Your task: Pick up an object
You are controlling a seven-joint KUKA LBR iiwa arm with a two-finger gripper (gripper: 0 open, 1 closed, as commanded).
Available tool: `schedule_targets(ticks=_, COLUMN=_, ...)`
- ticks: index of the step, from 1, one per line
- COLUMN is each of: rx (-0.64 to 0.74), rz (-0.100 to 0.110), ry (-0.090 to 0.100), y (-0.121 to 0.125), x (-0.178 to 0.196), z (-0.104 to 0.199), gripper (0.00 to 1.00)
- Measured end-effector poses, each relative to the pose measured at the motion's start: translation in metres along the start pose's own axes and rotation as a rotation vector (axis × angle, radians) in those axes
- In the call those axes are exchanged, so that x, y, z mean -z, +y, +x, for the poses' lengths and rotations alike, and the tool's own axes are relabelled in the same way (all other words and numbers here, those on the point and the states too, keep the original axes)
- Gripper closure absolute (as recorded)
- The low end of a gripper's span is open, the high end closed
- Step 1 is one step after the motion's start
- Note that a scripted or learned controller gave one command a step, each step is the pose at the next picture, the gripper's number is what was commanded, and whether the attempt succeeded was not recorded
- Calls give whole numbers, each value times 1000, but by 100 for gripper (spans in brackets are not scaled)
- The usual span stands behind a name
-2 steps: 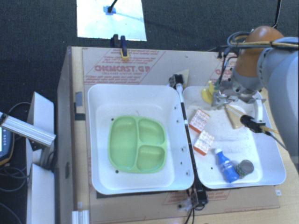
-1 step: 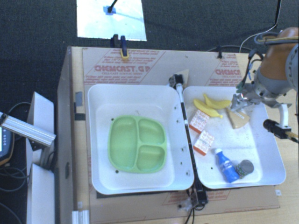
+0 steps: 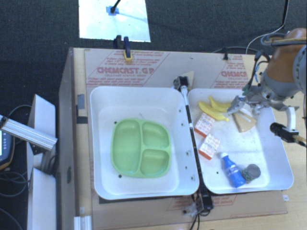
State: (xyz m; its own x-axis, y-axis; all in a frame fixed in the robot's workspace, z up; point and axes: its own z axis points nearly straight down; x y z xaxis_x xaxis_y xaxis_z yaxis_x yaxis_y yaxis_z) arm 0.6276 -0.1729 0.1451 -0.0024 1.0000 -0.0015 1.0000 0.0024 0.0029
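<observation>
White bins sit side by side on the worktop (image 3: 144,66): the left bin (image 3: 103,128) holds a green tray (image 3: 141,148), and the right bin (image 3: 276,169) holds a yellow banana (image 3: 214,109), a tan wedge (image 3: 244,122), two red and white boxes (image 3: 207,135), a blue bottle (image 3: 232,170) and a grey round lid (image 3: 252,172). The pincer (image 3: 245,103) hangs low over the far part of the right bin, just above the tan wedge and beside the banana. I cannot tell if it is apart or together, and I see nothing held in it.
</observation>
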Motion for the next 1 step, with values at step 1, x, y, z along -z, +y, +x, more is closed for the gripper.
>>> schedule_targets(ticks=1, rx=3, rz=18, ry=4, y=32, x=-64, z=-2, gripper=0)
